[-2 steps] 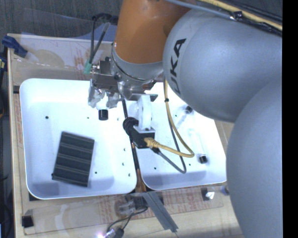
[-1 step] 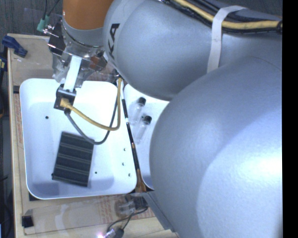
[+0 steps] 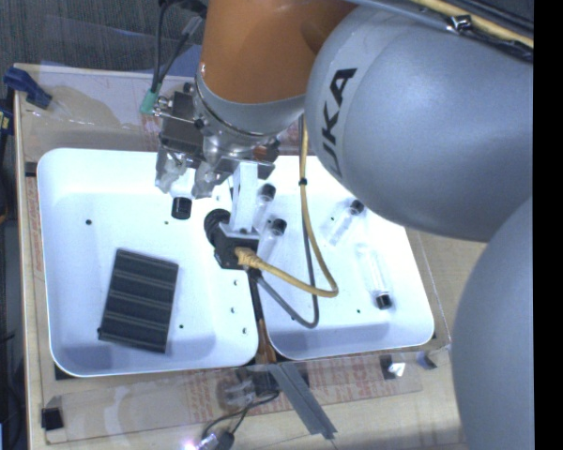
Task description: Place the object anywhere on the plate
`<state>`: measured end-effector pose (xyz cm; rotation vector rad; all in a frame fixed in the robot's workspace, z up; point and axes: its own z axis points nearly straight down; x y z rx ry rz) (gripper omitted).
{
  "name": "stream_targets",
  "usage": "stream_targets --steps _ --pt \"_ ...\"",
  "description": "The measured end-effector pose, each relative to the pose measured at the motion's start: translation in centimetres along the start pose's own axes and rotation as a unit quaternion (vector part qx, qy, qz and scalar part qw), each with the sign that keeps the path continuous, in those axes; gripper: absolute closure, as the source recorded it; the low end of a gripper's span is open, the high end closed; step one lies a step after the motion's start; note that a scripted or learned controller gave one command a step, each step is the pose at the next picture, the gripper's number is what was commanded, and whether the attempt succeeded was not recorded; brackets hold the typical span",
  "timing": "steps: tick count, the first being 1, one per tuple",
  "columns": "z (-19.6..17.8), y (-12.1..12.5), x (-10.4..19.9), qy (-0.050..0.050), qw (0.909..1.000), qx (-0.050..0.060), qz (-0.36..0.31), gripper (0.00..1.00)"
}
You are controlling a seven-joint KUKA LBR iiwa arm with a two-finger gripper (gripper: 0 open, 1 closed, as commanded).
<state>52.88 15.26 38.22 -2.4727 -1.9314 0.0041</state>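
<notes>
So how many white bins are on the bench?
2. The left bin holds a dark ridged plate. The right bin sits against it, with clear tubes inside. The arm covers much of it, so more could be hidden.

Gripper (image 3: 190, 187) over left bin (image 3: 66, 172); ribbed dark plate (image 3: 139, 300) inside — apart.

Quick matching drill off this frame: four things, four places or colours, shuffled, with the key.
Things:
1. ribbed dark plate
2. clear tube with a black cap
3. band above the wrist
4. yellow cable

Place or colour:
A. orange
B. lying in the right bin
C. lying in the left bin, near its front
D. hanging in a loop over the seam between the two bins

Pairs: 1-C, 2-B, 3-A, 4-D
</notes>
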Motion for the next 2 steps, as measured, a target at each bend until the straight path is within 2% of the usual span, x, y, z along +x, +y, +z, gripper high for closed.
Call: stream_targets --steps 1,2 --pt "11.6 -6.9 5.1 -0.003 0.9927 0.001 0.121 1.0" --pt "28.5 -5.3 0.9 0.005 0.9301 -0.001 0.367 1.0"
